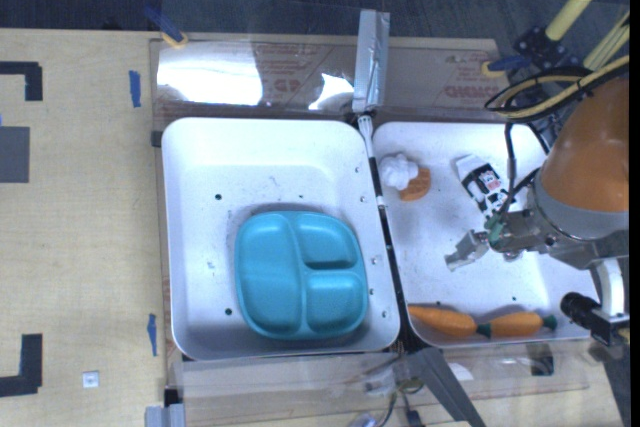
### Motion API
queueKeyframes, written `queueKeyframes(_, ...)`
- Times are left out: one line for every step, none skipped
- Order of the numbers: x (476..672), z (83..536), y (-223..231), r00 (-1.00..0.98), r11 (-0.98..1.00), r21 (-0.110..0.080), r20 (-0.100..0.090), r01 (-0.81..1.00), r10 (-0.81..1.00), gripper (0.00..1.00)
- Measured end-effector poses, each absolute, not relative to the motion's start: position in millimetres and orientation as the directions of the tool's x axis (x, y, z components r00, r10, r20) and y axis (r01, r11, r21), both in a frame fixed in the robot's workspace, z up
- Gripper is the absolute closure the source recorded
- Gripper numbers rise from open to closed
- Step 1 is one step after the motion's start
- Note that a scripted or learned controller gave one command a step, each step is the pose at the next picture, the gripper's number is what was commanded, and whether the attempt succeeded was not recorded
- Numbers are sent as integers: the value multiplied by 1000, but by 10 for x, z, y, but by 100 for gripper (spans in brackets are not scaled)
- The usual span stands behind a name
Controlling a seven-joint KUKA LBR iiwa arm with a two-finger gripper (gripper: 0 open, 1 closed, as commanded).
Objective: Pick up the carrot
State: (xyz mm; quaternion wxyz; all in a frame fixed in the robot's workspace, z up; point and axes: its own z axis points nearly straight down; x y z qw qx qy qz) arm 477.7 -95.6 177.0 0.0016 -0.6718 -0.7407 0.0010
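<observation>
Two orange carrots lie end to end along the front wall of the right bin (440, 215). One carrot (444, 320) is at the left; the other carrot (515, 323) has a green stub at its right end. My gripper (466, 251) hangs over the middle of that bin, pointing left, behind the carrots and apart from them. It holds nothing that I can see. The grey arm with its orange band (600, 165) comes in from the right.
A white and orange pastry-like toy (405, 176) sits at the back left of the right bin. A small white, black and red object (480, 180) lies near the wrist. The left bin (200, 175) holds a blue divided plate (262, 300).
</observation>
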Motion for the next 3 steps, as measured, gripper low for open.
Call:
queueKeyframes(4800,875,-940,-57,57,4,0,998,998,0)
queueKeyframes(4795,1850,-625,-47,47,1,1,999,999,0)
queueKeyframes(4784,1835,-642,-85,85,-3,0,996,996,0)
